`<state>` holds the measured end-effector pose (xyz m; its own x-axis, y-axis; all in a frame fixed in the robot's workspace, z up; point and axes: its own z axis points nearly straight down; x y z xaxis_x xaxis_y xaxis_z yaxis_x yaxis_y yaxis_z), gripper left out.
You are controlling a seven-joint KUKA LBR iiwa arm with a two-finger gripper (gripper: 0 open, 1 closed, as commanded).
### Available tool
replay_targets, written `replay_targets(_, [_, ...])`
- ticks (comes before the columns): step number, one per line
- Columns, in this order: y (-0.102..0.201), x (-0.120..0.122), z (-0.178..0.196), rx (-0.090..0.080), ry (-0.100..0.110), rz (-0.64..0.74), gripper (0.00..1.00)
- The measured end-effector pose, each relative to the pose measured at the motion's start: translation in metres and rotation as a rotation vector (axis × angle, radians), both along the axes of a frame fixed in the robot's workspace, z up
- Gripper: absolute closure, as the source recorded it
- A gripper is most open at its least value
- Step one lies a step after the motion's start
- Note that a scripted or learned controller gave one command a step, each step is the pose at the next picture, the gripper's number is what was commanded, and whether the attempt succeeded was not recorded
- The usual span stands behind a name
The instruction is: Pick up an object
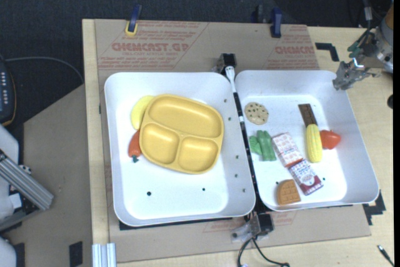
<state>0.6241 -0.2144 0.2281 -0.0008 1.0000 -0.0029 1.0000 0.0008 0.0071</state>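
Observation:
My gripper [347, 77] hangs over the far right rim of the right bin [350, 134], above the bench and apart from every object. In that bin lie a round cookie [256, 112], a green toy vegetable [262, 145], a brown bar [306, 114], a yellow corn cob [314, 142] with a red piece [330, 139] touching its right side, two red-and-white packets [285, 148] [306, 175], and a brown cracker [288, 192]. Nothing shows in the gripper.
The left bin [125, 178] holds a yellow divided plate [181, 133] with a yellow piece [140, 110] and an orange-red piece [134, 146] tucked at its left edge. Two clamps [132, 20] [275, 22] stand at the board's far edge.

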Motion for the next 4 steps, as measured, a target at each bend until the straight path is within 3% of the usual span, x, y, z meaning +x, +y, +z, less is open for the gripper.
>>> replay_targets(4, [0.213,-0.043,-0.002,0.006,0.011,0.005,1.00])
